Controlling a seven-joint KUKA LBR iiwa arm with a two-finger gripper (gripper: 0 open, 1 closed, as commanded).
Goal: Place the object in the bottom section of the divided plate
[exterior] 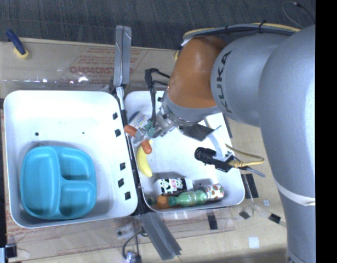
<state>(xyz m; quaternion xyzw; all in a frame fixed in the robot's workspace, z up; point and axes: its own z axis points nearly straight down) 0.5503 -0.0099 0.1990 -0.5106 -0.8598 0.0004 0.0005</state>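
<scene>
Camera view, landmark: the turquoise plastic divided plate (57, 182), lying in the left shallow white bin (58, 106); every place below is given from it.
Plate sections: one long compartment on its left side and two smaller ones on its right; the bottom section I take to be the lower-right one, nearest the view's lower edge.
Arm: the grey KUKA arm with the orange band (193, 73) reaches into the right shallow white bin (182, 147), well to the right of the plate.
Gripper: the two-finger gripper (149, 129) is low over that bin's upper-left corner, right of the plate and above its level; its tips are lost in clutter, so I cannot tell whether it is spread or closed.
Likely object: a small orange-red rounded toy piece (147, 146), just below the gripper; whether it is touched cannot be told.
Neighbour: a yellow plastic banana (144, 163), just under the orange-red piece.
Other items: a black-and-white patterned box (172, 186) and a green bottle (189, 198) farther right of the plate, low in the bin.
Handling judgement: the piece looks light, rigid, smooth and apt to roll; pinch it across its narrow middle.
Risk: the banana lies close enough to be nudged.
</scene>
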